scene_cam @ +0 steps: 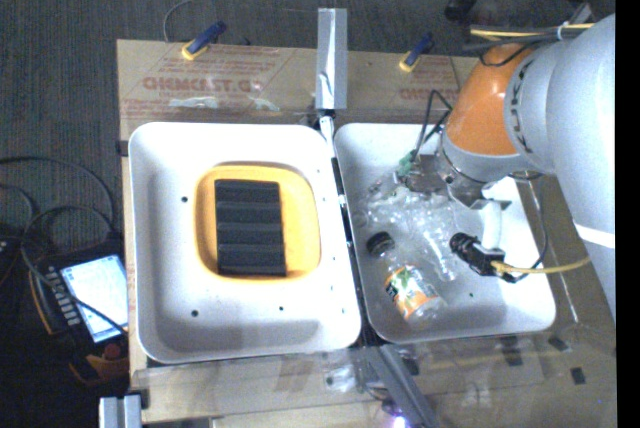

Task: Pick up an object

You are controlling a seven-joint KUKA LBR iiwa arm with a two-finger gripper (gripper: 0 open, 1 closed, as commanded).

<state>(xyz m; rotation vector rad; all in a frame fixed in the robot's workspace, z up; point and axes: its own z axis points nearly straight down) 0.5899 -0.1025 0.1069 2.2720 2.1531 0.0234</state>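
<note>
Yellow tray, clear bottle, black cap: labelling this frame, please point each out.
yellow tray (pixel 305 216): camera view, right rim.
clear bottle (pixel 412 292): camera view, orange-green label.
black cap (pixel 379 242): camera view, its top.

Tool (pixel 432 178) fingers hidden behind the wrist, arm (pixel 580 116) cut off at right edge

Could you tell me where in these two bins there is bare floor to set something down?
Left bin: bare floor rings the yellow tray, widest along the near wall. Right bin: crowded by the plastic bottle, the black cap and the arm; only its near right corner is bare.
</note>
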